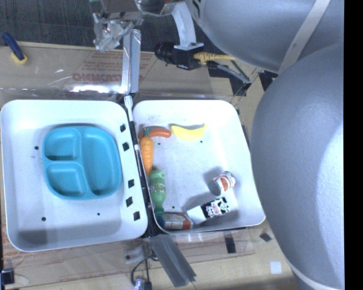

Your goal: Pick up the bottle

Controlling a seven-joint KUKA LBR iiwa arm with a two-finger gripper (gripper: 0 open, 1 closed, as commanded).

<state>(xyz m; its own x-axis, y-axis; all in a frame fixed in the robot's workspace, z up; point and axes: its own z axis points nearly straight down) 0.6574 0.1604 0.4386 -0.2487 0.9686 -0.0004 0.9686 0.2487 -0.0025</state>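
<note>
Lying along the right bin's (242,138) left wall, below the carrot (146,153), the green bottle (158,187) looks light, smooth, likely slippery; we would grip across its middle. Our tool (112,32) hangs beyond the bins; its opening we cannot tell.

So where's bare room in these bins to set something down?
Left bin: bare strip around the blue tray, widest along the near edge. Right bin: open middle between banana and can. Crowded along its left wall and near corner.

Bulky grey arm (290,132), pale band
</note>
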